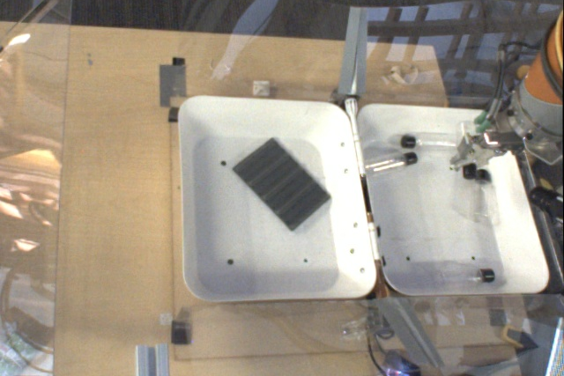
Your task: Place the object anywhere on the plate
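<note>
A dark grey ribbed plate lies flat and turned diagonally in the middle of the left bin. In the right bin, a thin clear tube with a black cap lies near the left wall. A second black-capped piece sits just above it. My gripper hangs low over the upper right part of the right bin, right of the tube and apart from it. A small dark part sits right beneath the gripper; whether it is held is unclear.
Another small black-tipped clear item lies near the right bin's front edge. A metal divider post stands behind the gap between the bins. The grey arm with its orange band and cables enter at the upper right. Small black brackets sit on the bench.
</note>
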Robot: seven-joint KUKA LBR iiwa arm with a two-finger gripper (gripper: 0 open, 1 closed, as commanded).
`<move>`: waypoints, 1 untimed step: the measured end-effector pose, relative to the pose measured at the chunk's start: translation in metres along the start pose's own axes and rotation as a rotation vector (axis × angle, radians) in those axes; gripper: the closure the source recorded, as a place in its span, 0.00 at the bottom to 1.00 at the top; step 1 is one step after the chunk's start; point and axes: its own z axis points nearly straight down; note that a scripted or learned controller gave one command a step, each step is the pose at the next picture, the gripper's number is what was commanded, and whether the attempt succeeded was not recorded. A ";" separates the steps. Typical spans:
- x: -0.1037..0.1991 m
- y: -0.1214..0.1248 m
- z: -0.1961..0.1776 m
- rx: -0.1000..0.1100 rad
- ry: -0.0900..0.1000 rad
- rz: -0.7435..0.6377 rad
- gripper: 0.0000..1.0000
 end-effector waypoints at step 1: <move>-0.013 0.075 -0.052 0.001 0.000 -0.080 1.00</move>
